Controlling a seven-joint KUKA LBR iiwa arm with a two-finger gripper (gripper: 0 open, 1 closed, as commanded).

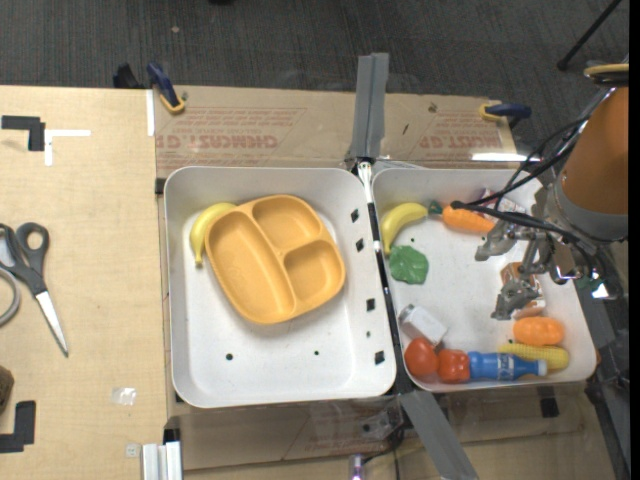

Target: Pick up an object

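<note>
My gripper [512, 298] hangs over the right side of the right bin [455, 268], reaching in from the right. Just below it lie an orange toy [540, 329] and a yellow corn cob [545, 356]. A blue bottle [505, 366] lies along the bin's front wall beside two red tomatoes [435, 362]. A white block [424, 322] sits left of the gripper. Farther back are a carrot [468, 219], a banana [400, 220] and a green leafy toy [408, 264]. I see nothing between the gripper's tips.
The left bin [200, 348] holds a yellow divided plate [272, 258] with a second banana [207, 226] tucked behind it. Scissors [35, 278] lie on the wooden bench at far left. Cables run from the arm across the right bin's back right corner.
</note>
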